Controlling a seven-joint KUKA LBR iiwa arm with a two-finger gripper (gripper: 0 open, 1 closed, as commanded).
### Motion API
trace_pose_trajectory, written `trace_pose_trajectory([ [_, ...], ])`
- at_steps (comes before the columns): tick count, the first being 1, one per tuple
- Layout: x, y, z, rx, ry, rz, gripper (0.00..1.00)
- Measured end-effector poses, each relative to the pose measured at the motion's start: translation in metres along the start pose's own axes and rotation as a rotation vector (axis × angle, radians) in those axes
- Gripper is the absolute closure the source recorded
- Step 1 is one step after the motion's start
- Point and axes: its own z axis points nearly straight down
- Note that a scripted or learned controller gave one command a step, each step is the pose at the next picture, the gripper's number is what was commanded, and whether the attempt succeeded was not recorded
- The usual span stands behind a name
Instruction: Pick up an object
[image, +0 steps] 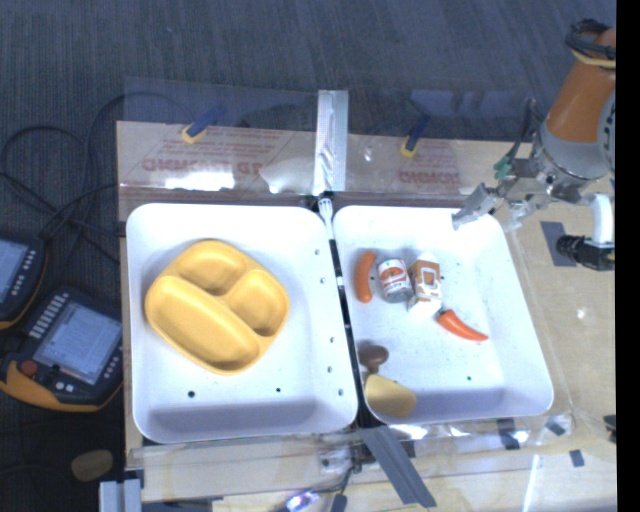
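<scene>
Tool (478, 207) hovers over far right corner of right bin (520, 375); finger state cannot be told. Nearest pick: small can (394, 280) mid-bin, lying down-left of tool, well apart. Orange pepper (461, 325) beyond, long axis diagonal.

Dark grey carpet (250, 45) is covering the floor around the pale wooden bench (585, 330). Black cables (60, 205) are trailing across it at left toward two handheld control pendants (65, 350). Glare is gleaming on clear plastic sheeting (230, 165).

Glossy white plastic bins (300, 420), a smooth yellow plastic tray (215, 303), on a matt wooden bench (590, 330).
</scene>
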Motion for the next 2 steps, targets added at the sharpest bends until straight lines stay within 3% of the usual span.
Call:
trace_pose_trajectory([
  [1,0.030,-0.049,0.088,-0.028,-0.007,0.002,0.00],
  [2,0.083,-0.018,0.117,-0.012,-0.011,0.007,0.00],
])
